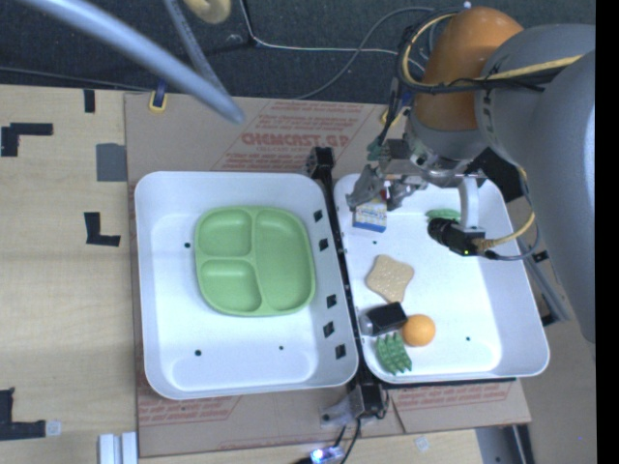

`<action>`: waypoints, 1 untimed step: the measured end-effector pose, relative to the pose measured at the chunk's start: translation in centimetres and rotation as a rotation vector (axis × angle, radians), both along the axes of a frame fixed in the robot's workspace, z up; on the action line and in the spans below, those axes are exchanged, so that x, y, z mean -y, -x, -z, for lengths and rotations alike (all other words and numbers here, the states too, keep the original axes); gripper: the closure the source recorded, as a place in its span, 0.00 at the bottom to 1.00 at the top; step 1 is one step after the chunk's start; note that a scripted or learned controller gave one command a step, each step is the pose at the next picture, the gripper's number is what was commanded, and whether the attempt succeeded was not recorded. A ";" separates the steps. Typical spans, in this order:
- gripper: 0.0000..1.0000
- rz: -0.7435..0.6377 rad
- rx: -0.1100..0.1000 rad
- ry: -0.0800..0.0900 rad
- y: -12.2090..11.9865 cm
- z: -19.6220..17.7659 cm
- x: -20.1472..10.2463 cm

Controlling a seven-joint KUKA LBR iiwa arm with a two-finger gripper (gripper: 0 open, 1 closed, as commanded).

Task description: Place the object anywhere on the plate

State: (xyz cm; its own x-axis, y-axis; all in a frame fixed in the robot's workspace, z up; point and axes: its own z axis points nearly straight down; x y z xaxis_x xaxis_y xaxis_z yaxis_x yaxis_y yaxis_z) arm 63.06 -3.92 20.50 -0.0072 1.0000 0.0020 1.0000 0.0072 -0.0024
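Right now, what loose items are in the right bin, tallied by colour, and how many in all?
Tan: 1, toast slice
Orange: 1, round fruit
Black: 1, small block
Green: 2, ridged piece and small bit
White and blue: 1, small carton under the tool
Total: 6

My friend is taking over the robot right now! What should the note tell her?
Gripper: low over the right white bin's upper-left corner, at a small blue-and-white carton; whether it grips the carton cannot be seen.
Green divided plate: in the left white bin, nothing on it.
Right bin also holds: tan toast-shaped piece, orange ball, small black block, green leafy toy, another green piece near the wrist.
Done: nothing placed yet.
Left: pick one object, carry it over, set it on the plate.
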 end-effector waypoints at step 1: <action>1.00 0.000 0.002 0.000 -0.1 -1.3 -5.7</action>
